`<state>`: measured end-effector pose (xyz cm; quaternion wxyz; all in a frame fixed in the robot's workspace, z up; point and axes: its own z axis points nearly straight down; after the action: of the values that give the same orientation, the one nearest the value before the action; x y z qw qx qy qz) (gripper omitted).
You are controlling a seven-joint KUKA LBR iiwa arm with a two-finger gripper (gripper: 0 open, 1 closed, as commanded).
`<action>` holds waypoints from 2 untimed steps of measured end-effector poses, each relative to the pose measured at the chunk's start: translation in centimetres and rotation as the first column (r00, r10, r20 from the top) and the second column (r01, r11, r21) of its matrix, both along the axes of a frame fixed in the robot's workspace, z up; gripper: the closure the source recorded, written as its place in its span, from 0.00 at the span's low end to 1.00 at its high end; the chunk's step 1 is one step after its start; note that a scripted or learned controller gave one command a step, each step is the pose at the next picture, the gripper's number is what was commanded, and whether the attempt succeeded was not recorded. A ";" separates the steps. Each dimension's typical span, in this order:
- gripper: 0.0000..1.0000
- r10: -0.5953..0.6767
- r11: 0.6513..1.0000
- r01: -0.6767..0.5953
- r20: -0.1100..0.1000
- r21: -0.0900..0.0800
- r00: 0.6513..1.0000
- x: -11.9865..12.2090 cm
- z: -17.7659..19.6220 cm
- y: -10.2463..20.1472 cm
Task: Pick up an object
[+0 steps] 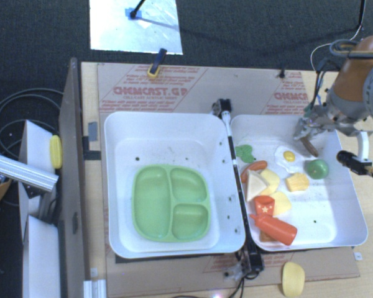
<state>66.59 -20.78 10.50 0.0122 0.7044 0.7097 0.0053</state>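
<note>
The gripper (308, 135) is held low over the right bin (348, 222), above the fried egg (287, 158); whether its fingers are apart cannot be told.

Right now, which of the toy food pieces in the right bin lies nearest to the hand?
The white fried-egg toy with a yellow yolk. It lies just left of and below the hand, while the round green ball lies a bit farther, and the yellow and red pieces farther still.

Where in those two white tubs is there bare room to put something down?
Left bin: a bare strip behind the green divided tray. Right bin: bare floor in the near right corner, beyond the yellow block and green ball. Its left side is crowded with toy food, like the orange carrot.
</note>
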 end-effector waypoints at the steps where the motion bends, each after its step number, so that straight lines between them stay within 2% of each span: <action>1: 1.00 -0.005 1.000 0.005 -0.022 0.010 1.000 -3.9 8.3 2.3; 2: 1.00 0.000 1.000 0.001 -0.019 0.009 1.000 0.5 10.8 8.5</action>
<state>67.06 -12.33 21.28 0.0021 0.7046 0.7096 0.0019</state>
